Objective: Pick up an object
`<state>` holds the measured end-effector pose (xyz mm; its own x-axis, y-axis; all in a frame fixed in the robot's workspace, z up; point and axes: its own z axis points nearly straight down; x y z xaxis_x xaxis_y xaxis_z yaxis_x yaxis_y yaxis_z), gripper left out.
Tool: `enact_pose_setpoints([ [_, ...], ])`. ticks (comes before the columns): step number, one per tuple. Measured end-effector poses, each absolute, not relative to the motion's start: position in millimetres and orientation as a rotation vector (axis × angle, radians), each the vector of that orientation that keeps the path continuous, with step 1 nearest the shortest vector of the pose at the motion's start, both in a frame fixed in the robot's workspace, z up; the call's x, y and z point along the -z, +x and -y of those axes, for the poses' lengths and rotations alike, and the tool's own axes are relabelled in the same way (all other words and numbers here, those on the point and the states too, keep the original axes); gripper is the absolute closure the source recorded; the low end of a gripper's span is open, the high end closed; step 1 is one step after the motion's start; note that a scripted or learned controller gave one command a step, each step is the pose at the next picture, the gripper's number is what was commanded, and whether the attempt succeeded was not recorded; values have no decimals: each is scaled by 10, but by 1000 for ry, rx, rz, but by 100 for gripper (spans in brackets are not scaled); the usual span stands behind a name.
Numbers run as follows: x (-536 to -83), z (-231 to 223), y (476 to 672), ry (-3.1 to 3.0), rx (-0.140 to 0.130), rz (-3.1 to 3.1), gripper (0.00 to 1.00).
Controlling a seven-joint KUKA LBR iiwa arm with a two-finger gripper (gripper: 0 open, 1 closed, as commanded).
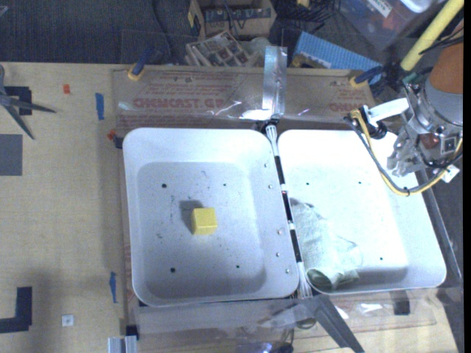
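Note:
A small yellow block (204, 220) lies near the middle of the left bin (147, 160). A crumpled white cloth (316, 234) lies along the left side of the right bin (368, 160), ending in a greenish rolled end (331, 276) at the front corner. My gripper (403, 160) hangs at the right bin's right rim, high above the floor, far from both objects. Nothing shows between its fingers.
A yellow cable (379, 164) loops from the wrist over the right bin's right side. A metal divider (283, 197) separates the bins. A clear plastic sheet (206, 98) lies behind them, with clutter beyond the bench.

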<state>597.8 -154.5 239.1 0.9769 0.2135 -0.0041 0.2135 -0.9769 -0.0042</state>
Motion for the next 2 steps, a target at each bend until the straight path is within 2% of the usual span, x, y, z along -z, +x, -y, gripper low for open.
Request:
enact_pose_setpoints([
  [1, -2620, 1868, 5452, -3118, -5, 352, 100],
  [2, -2551, 1842, 5012, -3121, -4, 334, 100],
])
